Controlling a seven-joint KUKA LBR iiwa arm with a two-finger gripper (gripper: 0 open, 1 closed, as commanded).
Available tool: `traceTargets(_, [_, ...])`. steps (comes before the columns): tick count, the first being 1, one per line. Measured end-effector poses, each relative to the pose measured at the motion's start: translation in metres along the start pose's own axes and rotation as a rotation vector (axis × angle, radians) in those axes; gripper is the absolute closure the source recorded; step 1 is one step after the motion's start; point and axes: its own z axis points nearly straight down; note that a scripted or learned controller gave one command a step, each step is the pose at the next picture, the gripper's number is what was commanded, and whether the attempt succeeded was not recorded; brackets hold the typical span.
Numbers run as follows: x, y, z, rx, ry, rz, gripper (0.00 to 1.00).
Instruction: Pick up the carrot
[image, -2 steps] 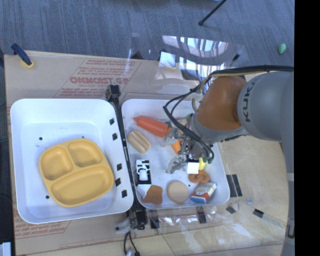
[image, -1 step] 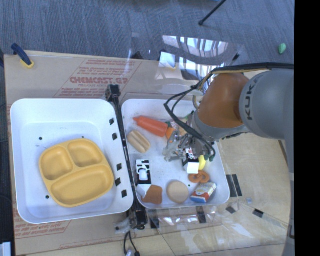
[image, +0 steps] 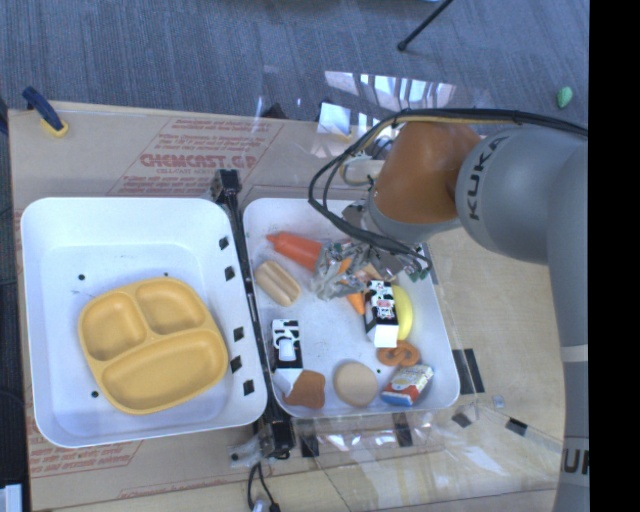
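You were looking at a robotics lab bench, not a home kitchen. A grey KUKA arm (image: 520, 190) with loose black cables (image: 335, 175) reached in from the right. Two shallow white bins (image: 40, 300) sat on printed cardboard sheeting (image: 190, 155), clipped together at centre frame. Toy food filled the right bin; a yellow divided plate (image: 150, 345) lay in the left. Grey carpet (image: 200, 50) ran along the top.

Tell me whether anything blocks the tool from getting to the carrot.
Nothing visible does. The tool sits right over the carrot in the right bin; the hot dog and banana lie beside it.
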Motion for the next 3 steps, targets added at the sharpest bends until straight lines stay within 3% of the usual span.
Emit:
traceTargets(1, [-0.053, 0.068, -0.105, 0.004, -0.008, -0.219, 1.00])
traceTargets(2, [-0.055, 0.062, -0.100, 0.001, 0.000, 0.196, 1.00])
traceTargets(3, [-0.017, 0.058, -0.013, 0.003, -0.001, -0.237, 1.00])
